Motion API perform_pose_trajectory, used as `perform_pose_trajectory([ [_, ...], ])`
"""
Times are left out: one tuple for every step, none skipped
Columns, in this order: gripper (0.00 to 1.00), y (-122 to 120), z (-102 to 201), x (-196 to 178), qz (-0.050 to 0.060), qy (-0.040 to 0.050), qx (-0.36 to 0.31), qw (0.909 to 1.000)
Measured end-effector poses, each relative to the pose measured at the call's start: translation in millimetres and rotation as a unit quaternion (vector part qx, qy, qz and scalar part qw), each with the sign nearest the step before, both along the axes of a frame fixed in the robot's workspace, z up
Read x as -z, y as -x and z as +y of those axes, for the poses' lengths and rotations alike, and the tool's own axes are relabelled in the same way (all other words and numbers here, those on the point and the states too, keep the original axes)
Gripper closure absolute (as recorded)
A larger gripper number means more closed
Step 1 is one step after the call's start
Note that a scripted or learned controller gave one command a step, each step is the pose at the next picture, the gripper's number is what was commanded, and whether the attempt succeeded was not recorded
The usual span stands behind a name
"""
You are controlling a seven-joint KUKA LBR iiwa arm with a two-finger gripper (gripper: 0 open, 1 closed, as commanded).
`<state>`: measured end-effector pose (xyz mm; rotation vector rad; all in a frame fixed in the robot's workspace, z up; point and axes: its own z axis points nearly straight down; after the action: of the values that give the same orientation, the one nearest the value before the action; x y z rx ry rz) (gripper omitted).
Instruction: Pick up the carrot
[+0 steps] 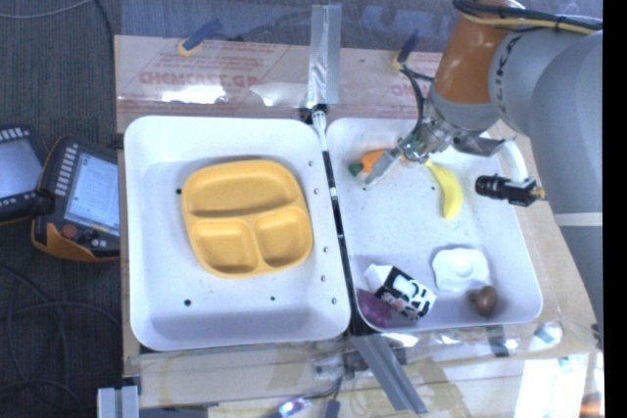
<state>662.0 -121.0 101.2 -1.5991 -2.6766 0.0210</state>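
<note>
The carrot [371,158], small and orange with a green top, lies in the right bin [509,240] near its upper left corner. My gripper [380,168] reaches down from the grey arm with the orange band and sits right at the carrot, overlapping its lower right side. The carrot appears to rest on the bin floor; whether the gripper is touching it cannot be made out.
A yellow banana [449,191] lies just right of the gripper. Near the right bin's front are a white lump [458,267], a brown round item [481,300] and a purple and black-white package [397,297]. The left bin [157,308] holds a yellow divided plate [245,215].
</note>
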Motion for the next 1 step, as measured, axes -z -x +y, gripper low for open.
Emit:
perform_pose_trajectory([
  [0.00,-2.6,10.2,13.0,-0.002,0.0043,0.069,0.9976],
])
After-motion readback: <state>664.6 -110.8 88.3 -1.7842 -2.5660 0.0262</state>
